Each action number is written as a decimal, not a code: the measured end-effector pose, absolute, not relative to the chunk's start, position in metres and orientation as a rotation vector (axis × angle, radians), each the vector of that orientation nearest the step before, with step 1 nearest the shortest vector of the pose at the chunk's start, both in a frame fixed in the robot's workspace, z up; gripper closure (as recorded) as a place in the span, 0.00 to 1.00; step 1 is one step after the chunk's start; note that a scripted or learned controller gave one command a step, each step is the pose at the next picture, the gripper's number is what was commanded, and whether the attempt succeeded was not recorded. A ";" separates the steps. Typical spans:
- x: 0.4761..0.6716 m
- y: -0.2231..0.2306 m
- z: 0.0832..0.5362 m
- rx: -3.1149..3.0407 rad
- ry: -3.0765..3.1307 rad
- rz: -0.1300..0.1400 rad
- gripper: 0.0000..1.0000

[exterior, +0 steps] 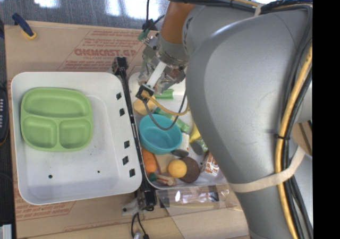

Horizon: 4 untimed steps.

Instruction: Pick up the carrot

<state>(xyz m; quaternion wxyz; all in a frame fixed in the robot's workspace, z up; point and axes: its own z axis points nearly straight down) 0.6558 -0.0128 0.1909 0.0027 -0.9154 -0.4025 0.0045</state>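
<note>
The carrot (pixel 150 161) is a short orange piece lying in the right bin near its left wall, just below the blue bowl (pixel 159 133). My gripper (pixel 159 76) hangs over the far end of the right bin, well above and beyond the carrot, with the grey arm covering most of that bin. Nothing shows between its fingers.
The left bin (pixel 74 179) holds a green divided plate (pixel 56 118). Around the carrot in the right bin lie a yellow ball (pixel 177 168), a brown round piece (pixel 190 171), a yellow item (pixel 141 107) and green items (pixel 180 124). Black clips line the wall between bins.
</note>
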 end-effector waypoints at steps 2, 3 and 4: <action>0.642 -0.062 0.190 -2.979 -0.972 0.027 0.00; 0.621 -0.116 0.094 -2.940 -1.090 0.031 0.00; 0.645 -0.100 0.103 -3.033 -0.814 0.013 0.00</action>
